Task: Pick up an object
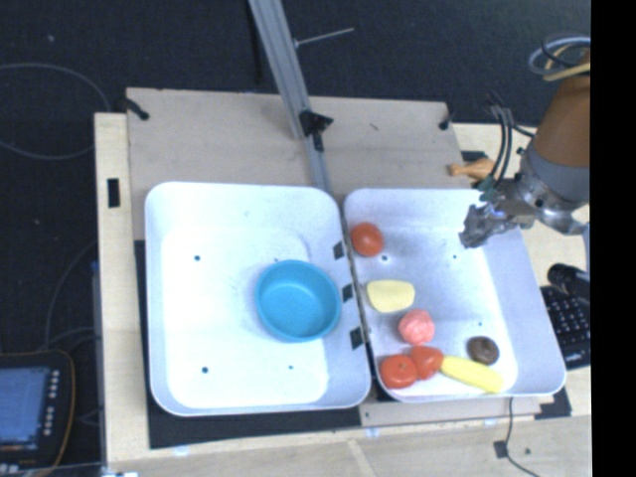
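Fingers [480,227] hung over the far right part of the right bin [517,266], at the end of the grey arm [556,172]; whether they were parted or closed could not be made out at this blur, and nothing was visible between them. The step in hand looked like the approach: no object had been lifted, and every candidate lay on the bin floor.

Counted, the right bin held one red ball [367,238] near its left wall, one pale yellow block [390,294] below it, one pink lump [416,326], what seemed to be two red pieces [407,366] touching at the front edge, one yellow banana-like piece [471,373] just beside them, and one small brown round thing [483,349]. The left bin [199,227] held one blue bowl [297,300]. Two bins sat side by side on the counter [219,137].

The next move probably called for choosing a target, travelling toward the bin's front or left, and descending squarely. The brown round thing lay nearest, with room around it.
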Motion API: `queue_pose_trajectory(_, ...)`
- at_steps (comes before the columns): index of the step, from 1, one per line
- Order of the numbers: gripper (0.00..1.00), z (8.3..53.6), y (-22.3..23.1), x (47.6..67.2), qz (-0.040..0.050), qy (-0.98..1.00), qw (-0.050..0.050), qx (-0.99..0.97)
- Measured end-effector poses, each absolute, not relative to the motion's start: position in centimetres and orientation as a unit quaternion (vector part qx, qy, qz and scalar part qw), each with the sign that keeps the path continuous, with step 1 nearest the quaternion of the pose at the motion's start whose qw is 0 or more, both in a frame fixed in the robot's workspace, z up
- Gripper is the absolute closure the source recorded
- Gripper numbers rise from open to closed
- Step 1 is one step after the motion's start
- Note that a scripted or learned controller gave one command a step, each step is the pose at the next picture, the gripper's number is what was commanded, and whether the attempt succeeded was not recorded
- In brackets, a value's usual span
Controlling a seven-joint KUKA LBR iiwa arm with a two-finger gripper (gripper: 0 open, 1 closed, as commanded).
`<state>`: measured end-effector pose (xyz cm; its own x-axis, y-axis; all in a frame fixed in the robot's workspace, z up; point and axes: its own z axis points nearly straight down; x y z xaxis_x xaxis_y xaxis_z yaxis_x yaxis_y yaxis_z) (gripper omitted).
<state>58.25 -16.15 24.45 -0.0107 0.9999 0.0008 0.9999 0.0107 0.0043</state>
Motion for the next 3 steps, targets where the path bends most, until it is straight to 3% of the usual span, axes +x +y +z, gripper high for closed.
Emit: queue_pose_trajectory(3, 1.0, 23.8, -0.2, 54.0, -0.0008, 0.71, -0.002, 0.704)
